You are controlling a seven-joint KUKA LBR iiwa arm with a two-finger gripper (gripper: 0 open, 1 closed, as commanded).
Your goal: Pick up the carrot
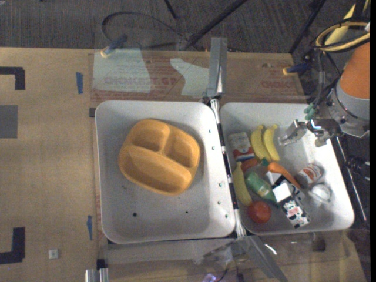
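The carrot (284, 172), a slim orange root with a green end, lies at a slant in the middle of the right bin (341, 216), between a green bottle (258, 184) and a small can (309, 173). My gripper (306, 134) hangs over the bin's upper right part, above and just right of the carrot and apart from it. Its two fingers are spread, so it is open with nothing between them. The grey arm with its orange band (358, 78) comes in from the right edge.
Two bananas (265, 143), a small carton (239, 144), a yellow fruit (240, 184), a red tomato (259, 211), a black-and-white box (295, 212) and a round lid (321, 192) crowd the right bin. An orange divided plate (159, 155) sits in the left bin (117, 216).
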